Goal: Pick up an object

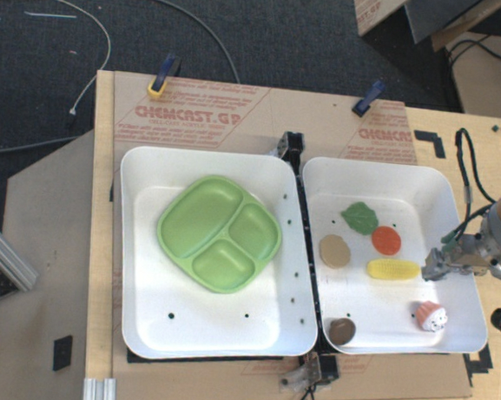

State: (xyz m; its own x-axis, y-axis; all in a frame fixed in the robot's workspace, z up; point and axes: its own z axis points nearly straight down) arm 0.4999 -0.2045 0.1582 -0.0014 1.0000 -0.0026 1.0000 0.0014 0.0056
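My hand (434, 268) hangs low over the right bin (434, 189), just beside the yellow piece (393, 269).

Nearest the camera in that bin, a brown round piece (341, 331) sits at the front wall, and a small pink-and-white toy (432, 317) lies near the front right. Further back the yellow piece lies across the middle, its right end close to my hand; whether my hand is spread or pressed together I cannot tell. A tan disc (335, 251) lies left of it, a red ball (386, 241) just behind, a green leafy piece (360, 216) beyond. The left bin (136, 315) holds a green divided plate (219, 233). Two clamps (164, 74) grip the desk's (241, 107) far edge.
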